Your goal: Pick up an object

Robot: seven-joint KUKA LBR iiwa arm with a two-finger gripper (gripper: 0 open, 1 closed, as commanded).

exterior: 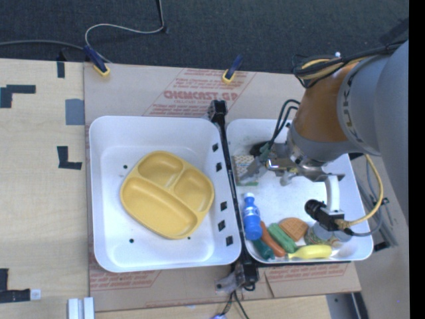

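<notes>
Pincer (255, 165) low in the right bin (362, 244), at its far-left corner beside the divider; whether its fingers are parted or hold anything, cannot tell. Candidates lie toward the bin's near edge: blue bottle (251, 218), yellow banana (312, 251), brown cookie-like piece (293, 229). Judgement: centre over one isolated item, keeping off the wall.

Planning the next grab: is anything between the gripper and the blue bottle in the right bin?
Nothing visible. The gripper hangs over the right bin's upper left; the blue bottle lies below it along the divider, with bare white floor between. An orange marker lies beside the bottle.
</notes>
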